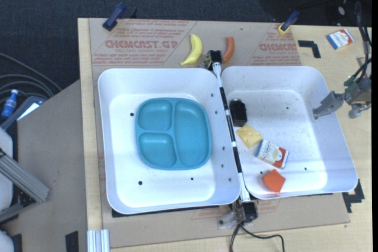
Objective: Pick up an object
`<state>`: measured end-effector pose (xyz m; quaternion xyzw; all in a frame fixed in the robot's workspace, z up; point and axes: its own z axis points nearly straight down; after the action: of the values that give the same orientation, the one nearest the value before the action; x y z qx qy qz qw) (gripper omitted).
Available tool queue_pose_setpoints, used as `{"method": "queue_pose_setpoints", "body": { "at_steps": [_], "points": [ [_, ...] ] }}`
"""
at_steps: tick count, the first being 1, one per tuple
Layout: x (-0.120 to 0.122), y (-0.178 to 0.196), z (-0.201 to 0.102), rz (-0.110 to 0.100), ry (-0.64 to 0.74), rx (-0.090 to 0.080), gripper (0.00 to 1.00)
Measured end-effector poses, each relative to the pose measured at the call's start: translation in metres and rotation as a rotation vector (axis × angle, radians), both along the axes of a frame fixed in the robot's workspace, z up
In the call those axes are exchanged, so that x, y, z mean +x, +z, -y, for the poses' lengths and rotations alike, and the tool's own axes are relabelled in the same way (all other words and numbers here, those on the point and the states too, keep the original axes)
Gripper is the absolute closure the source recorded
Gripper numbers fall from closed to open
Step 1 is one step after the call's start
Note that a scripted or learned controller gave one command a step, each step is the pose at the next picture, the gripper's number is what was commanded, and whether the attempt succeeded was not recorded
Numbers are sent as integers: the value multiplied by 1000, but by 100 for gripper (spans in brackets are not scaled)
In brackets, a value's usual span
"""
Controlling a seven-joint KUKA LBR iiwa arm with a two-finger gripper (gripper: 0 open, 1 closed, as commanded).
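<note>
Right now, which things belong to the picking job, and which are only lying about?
For the job: pincer; black block, yellow wedge, small carton, orange block, all in the right bin.

Lying about: blue divided plate, banana, orange sausage-like toy, blue clamp.

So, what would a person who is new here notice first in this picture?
Probably the big blue divided plate lying in the left bin. Next, the small items crowded in the right bin near the divider: a yellow block, a small carton and an orange block.
</note>
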<state>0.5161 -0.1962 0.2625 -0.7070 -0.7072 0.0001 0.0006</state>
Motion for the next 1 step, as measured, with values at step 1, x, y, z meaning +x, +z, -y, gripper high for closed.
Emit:
{"method": "queue_pose_setpoints", "body": {
  "at_steps": [1],
  "points": [
    [-20, -143, -17, 0, -1, 0, 0]
  ]
}}
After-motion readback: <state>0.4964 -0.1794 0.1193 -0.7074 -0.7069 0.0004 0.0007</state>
